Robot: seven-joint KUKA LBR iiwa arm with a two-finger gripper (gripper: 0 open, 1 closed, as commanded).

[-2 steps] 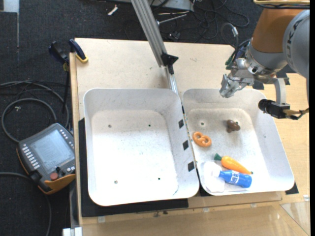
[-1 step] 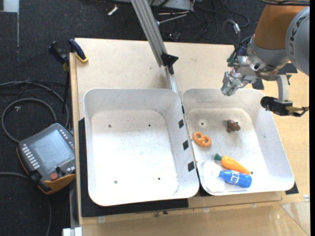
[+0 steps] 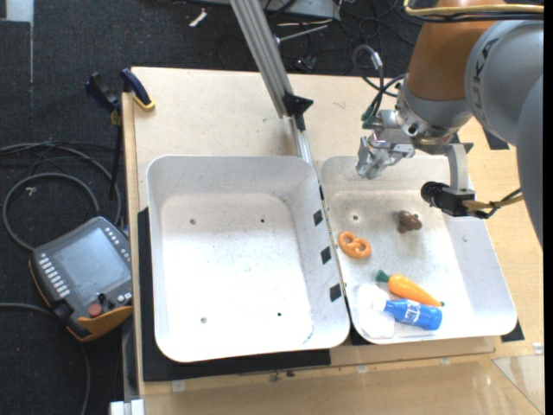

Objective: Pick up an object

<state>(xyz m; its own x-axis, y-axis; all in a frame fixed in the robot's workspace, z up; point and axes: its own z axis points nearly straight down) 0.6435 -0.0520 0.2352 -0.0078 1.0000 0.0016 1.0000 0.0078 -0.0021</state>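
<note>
My gripper (image 3: 371,166) hangs over the far edge of the right bin (image 3: 484,275), with nothing visible between its fingers. In that bin lie an orange pretzel (image 3: 354,245) near the left wall, a small brown lump (image 3: 409,221) toward the middle, and an orange carrot (image 3: 413,290) nearer the front. A blue bottle (image 3: 414,314) lies just below the carrot, beside a white flat piece (image 3: 373,312) in the front left corner. All these objects sit well below and in front of the gripper.
The left bin (image 3: 229,253) stands beside the right one, sharing a divider edge. A slanted metal pole (image 3: 263,46) rises at the back. A teach pendant (image 3: 82,275) lies off the bench at left. A black and yellow clamp (image 3: 121,89) grips the bench's far left corner.
</note>
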